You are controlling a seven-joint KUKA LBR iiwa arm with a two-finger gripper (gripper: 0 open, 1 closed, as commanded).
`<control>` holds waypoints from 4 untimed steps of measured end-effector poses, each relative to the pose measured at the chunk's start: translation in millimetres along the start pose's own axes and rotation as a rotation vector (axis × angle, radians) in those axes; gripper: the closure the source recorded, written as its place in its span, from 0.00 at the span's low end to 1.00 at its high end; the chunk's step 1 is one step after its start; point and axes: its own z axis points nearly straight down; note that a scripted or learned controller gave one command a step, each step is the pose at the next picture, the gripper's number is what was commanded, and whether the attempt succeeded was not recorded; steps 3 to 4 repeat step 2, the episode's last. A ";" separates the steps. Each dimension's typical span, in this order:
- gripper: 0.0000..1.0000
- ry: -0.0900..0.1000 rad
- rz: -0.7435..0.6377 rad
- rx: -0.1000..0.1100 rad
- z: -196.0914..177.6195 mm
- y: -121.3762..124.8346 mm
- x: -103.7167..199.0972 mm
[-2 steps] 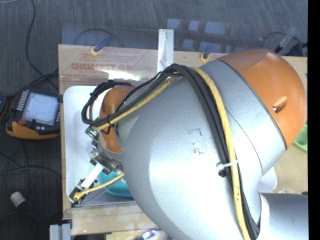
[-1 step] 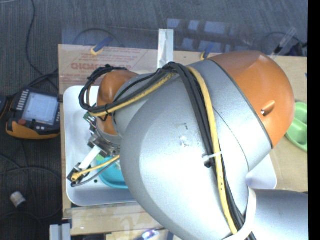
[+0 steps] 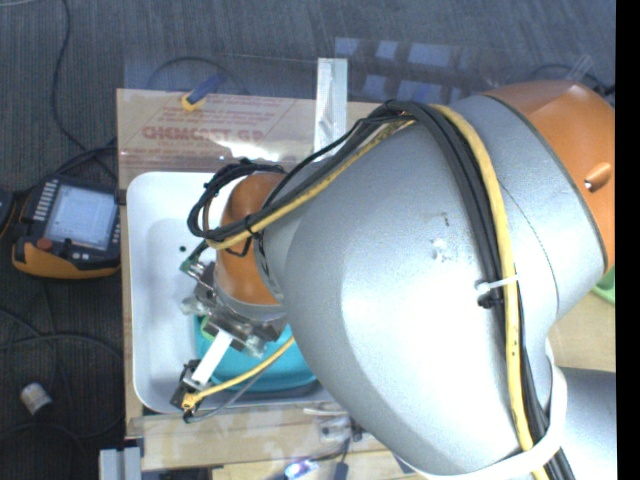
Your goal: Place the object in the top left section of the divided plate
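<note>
The grey arm with its orange band reaches in from the right and covers most of the bench. Its wrist hangs low over the left white bin (image 3: pixel 150 268). The gripper (image 3: pixel 205 303) sits just above the near part of that bin, half hidden by the wrist and cables. A teal plate (image 3: pixel 262 370) lies in the bin under the gripper, showing as a sliver of rim and surface; its dividers are hidden. Whether any object is in the gripper or on the plate, I cannot tell.
A brown printed cardboard sheet (image 3: pixel 200 128) lies behind the bin. On the floor to the left rests a hand-held control pendant (image 3: pixel 70 228), with a small grey item (image 3: pixel 35 398) nearer the front. A green thing (image 3: pixel 608 290) peeks out at the right edge.
</note>
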 end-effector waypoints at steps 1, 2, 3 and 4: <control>1.00 0.009 -0.014 0.012 -10.3 -7.9 7.9; 1.00 -0.040 -0.357 0.012 -92.2 -11.7 18.3; 1.00 -0.040 -0.357 0.012 -92.2 -11.7 18.3; 1.00 -0.040 -0.357 0.012 -92.2 -11.7 18.3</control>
